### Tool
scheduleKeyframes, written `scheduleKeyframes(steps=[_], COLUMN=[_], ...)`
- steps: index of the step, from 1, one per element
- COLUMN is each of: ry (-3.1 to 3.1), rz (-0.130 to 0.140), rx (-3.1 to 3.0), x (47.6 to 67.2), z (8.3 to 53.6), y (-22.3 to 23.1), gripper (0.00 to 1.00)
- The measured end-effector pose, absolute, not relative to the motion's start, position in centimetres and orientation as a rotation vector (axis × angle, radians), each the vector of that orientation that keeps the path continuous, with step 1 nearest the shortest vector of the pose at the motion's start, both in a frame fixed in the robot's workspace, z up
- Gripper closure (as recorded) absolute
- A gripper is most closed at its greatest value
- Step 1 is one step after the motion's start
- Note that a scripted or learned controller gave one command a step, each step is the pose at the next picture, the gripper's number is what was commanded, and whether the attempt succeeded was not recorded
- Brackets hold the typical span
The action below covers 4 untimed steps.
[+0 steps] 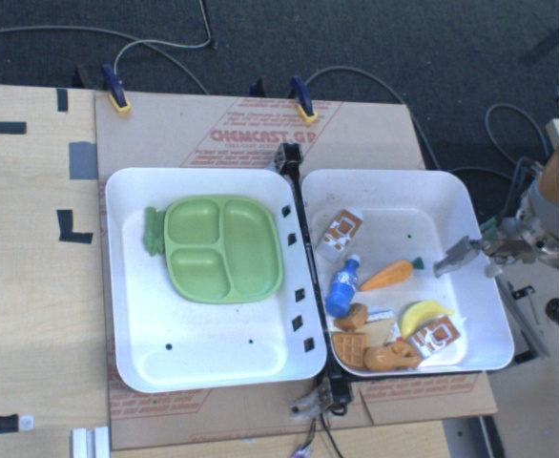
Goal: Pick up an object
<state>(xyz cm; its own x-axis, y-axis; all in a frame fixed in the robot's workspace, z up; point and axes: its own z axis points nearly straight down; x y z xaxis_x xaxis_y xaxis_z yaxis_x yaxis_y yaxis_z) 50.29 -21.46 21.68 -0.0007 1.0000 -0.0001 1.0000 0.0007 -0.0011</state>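
Nothing is picked yet: the fingers [454,255] hang empty, their opening unclear, with the orange plastic carrot [387,276] just left.

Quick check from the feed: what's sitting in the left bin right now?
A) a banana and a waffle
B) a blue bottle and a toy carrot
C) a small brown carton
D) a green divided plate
D: the green divided plate lies in the left bin, while the blue bottle and toy carrot lie in the right bin.
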Motion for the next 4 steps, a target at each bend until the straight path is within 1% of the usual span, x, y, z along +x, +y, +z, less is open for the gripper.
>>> scheduleKeyframes(steps=[1, 2, 3, 4], ry=[-2.221, -2.226, -2.228, -2.184], rz=[0.002, -0.005, -0.004, 0.082], rx=[-2.218, -2.221, -2.222, -2.194], x=[48.9, 54.5, 59.9, 65.2], z=[13.4, 8.7, 8.6, 8.2], y=[-17.7, -13.9, -11.0, -10.7], gripper=[0.00, 0.00, 0.00, 0.00])
